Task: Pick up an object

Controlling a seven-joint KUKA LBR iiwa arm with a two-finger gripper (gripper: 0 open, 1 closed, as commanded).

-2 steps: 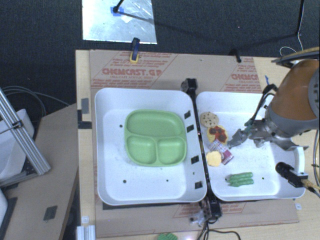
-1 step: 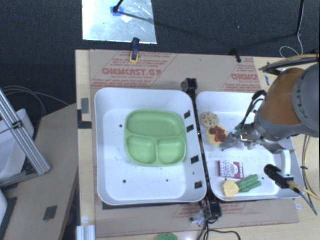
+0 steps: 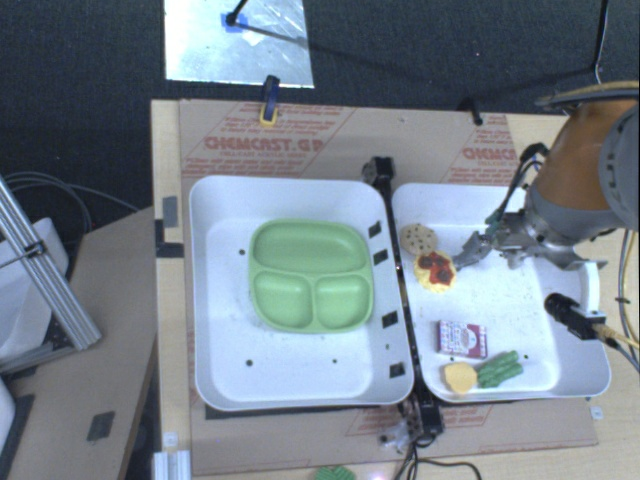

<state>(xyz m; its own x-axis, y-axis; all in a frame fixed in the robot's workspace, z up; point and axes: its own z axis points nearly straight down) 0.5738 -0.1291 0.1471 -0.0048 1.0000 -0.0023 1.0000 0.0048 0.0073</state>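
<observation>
A red-and-yellow toy [image 3: 436, 270] lay in the right bin [image 3: 570, 373], just below a cookie [image 3: 418, 237]. The claw [image 3: 468, 253] hovered just beside the toy's upper right, and whether it was open or closed could not be told. A green divided plate [image 3: 309, 274] sat in the left bin [image 3: 225, 368].

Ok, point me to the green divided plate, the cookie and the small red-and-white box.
green divided plate [image 3: 310, 273]: camera view, on the ridge between its compartments.
cookie [image 3: 418, 237]: camera view, middle of its top face.
red-and-white box [image 3: 461, 339]: camera view, centre of its printed face.
</observation>
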